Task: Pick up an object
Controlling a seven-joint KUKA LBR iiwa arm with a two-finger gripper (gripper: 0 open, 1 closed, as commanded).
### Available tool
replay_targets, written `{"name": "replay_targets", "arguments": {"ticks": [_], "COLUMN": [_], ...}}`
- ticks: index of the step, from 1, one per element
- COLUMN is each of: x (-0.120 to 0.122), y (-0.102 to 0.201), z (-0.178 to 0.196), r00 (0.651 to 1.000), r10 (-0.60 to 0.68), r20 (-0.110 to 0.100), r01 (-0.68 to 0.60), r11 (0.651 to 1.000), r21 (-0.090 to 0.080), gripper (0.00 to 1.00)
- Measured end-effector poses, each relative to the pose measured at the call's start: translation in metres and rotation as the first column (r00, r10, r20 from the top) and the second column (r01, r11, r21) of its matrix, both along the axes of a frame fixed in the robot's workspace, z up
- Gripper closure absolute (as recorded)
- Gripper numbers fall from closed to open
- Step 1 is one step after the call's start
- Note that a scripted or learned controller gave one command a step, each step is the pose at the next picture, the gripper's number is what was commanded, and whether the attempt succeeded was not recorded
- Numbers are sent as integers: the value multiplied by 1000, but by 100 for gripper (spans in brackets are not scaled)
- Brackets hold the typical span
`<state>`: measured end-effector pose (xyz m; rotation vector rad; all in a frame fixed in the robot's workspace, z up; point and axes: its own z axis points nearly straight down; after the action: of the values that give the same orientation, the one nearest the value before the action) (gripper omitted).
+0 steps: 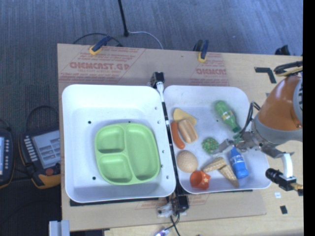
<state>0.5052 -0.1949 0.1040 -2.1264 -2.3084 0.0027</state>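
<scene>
**Gripper low over the blue bottle: approach step judged in hand**

Nearest the camera, along the right bin's (206, 90) front wall, a red pepper (200, 179), two cones (221, 168) and a blue bottle (239, 163) are seen lying. The bottle is found in the front right part of that bin, just beside the cones, its long axis running nearly front to back, with the pale cap end pointed away from the camera toward the gripper (237, 142). The gripper is placed just above that cap end, near a green broccoli piece (210, 144); whether it is open or closed cannot be told, and nothing is seen held. The approach is judged to be in hand. A descent squarely across the bottle's narrow width is called for next. In the left bin (78, 97), a green divided tray (128, 152) is seen.
</scene>
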Motion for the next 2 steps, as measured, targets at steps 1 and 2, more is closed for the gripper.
{"name": "replay_targets", "arguments": {"ticks": [1, 2], "x": [0, 7], "y": [0, 61], "z": [10, 85], "r00": [1000, 998], "r10": [1, 57], "r20": [0, 4], "r01": [-1, -57], "r11": [1000, 998], "r21": [0, -1], "gripper": [100, 100]}}
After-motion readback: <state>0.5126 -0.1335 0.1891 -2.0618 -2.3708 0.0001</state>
